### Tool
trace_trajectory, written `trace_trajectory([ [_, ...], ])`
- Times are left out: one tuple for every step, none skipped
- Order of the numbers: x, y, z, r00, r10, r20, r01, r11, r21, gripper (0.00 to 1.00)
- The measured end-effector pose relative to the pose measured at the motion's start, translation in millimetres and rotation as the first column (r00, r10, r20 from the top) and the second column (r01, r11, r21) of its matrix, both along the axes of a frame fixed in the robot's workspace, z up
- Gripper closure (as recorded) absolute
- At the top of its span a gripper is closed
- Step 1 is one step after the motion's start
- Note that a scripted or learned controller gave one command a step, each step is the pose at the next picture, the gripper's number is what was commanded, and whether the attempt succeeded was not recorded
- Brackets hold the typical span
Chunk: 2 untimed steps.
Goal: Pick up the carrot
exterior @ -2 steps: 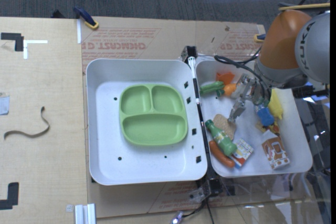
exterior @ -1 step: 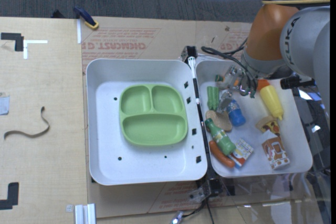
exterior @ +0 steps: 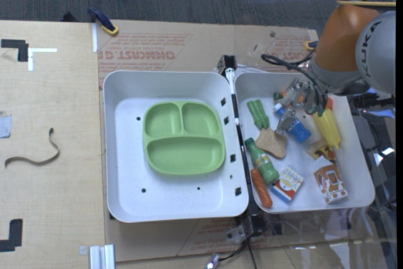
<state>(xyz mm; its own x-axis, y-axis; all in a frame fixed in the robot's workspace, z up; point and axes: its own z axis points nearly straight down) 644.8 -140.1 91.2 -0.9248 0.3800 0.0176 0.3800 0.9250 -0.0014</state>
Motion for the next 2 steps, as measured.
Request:
trace_trajectory([
  [3.6,-43.4,-0.4,0.971,-0.239,-0.008,0.239,0.971,0.008,0.00],
  [5.7,-65.1,-1.2,0.924,-0.383,-0.022,0.383,0.924,0.009,0.00],
])
